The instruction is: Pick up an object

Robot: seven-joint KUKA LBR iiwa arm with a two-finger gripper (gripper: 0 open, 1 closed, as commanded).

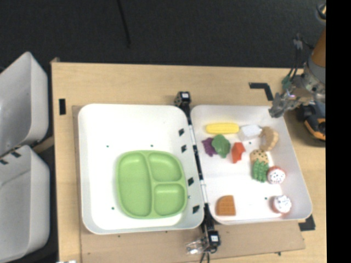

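The right bin (219, 188) holds several small toy foods: a yellow corn cob (222, 128), a white block (250, 131), a purple piece (208, 146), a green piece (221, 145), an orange-red piece (237, 152), a tan curved piece (269, 138), a green cob (259, 171), a brown waffle (225, 205) and two round white and red pieces (277, 176) (282, 204). My gripper (278, 106) hangs at the bin's upper right corner, beyond the tan piece, and is small and blurred here.
The left bin (98, 147) holds a green divided plate (149, 184). Black clips (183, 98) sit along the seam between the bins. White boxes (19, 147) stand off the bench's left side. Bare wood borders the bins.
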